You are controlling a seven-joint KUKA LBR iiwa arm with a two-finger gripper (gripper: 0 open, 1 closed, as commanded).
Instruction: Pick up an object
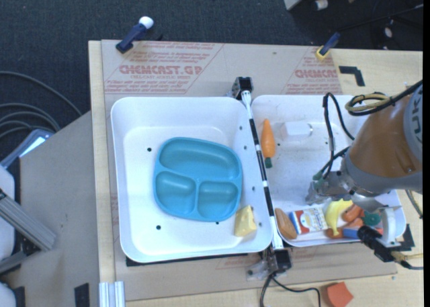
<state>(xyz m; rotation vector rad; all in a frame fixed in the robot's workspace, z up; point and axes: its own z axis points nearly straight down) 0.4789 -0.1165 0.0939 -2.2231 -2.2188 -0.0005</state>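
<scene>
Blue tray (pixel 197 179), orange carrot (pixel 268 138), white bins (pixel 127 164).

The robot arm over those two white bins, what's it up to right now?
The arm reaches in from the right and hangs low over the right bin, its pincer just above a cluster of toy food at that bin's front. No object can be seen gripped. A toy carrot lies apart near the divider. The left bin holds a blue divided plate and a yellow piece beside it.
</scene>
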